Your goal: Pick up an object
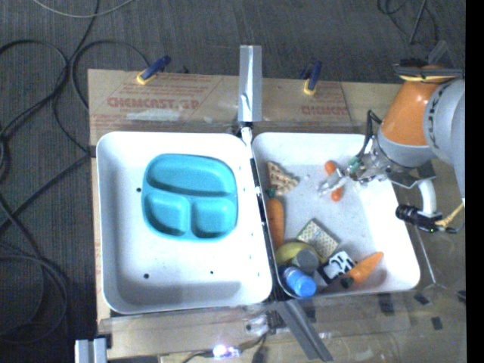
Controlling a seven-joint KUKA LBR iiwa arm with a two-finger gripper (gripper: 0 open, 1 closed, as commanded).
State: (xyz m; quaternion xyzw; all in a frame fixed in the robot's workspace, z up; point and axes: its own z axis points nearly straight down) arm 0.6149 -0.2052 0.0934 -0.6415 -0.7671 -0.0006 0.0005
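The end effector (342,178) sits in the right bin (393,225); its state cannot be determined. A small orange carrot-shaped piece (333,181) lies at its tip, long axis roughly vertical, contact unclear. Below-left lies a smooth, tapered orange carrot (275,221).

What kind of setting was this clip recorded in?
Probably a robotics lab test bench: two white bins clamped onto a cardboard-covered board, loose cables over grey carpet, and a grey-and-orange arm reaching over toy food.
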